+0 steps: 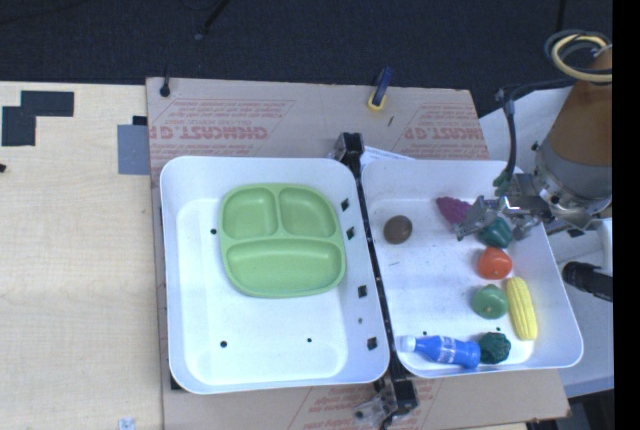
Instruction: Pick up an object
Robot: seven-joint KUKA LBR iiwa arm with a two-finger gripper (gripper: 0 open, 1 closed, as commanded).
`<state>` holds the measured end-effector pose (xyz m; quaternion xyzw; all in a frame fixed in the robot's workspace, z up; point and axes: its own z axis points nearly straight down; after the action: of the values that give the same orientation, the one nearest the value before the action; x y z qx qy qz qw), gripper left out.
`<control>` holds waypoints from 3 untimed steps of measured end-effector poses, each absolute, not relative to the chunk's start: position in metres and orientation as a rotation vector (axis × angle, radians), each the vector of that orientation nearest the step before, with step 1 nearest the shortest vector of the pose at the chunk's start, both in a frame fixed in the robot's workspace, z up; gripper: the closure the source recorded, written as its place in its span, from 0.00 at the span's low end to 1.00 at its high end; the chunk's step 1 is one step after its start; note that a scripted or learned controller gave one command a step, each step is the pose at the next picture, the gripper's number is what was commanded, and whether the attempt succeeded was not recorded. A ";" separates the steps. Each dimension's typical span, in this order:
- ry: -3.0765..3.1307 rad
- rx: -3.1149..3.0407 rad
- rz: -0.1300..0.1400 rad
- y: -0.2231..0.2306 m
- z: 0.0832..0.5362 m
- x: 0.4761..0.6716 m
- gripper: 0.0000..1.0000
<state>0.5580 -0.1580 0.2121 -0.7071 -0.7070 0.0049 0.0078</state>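
My gripper (497, 215) hangs low over the upper right part of the right bin (420, 288), reaching in from the right. A teal toy (495, 236) lies directly under it, partly covered by it, and I cannot make out whether it is gripped. A purple toy (454, 209) lies just to its left. A brown ball (398, 229) sits further left. Below the gripper are an orange-red tomato (494, 264), a green apple (489, 301) and a yellow corn cob (521, 308). At the front edge lie a blue bottle (445, 350) and a dark green toy (494, 348).
The left bin (200, 318) holds a green divided plate (282, 240). A black divider (365, 258) runs between the bins. The grey arm with its orange band (585, 128) stands over the right bin's far right corner. A blue and yellow clamp (380, 90) sits behind the bins.
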 end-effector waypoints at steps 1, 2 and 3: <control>-2.218 -2.215 0.007 -0.158 0.218 0.560 0.00; -2.216 -2.211 0.009 -0.156 0.171 0.560 0.00; -2.215 -2.210 0.010 -0.148 0.105 0.558 0.00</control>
<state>0.5584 -0.1481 0.1046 -0.7063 -0.7079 0.0032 0.0065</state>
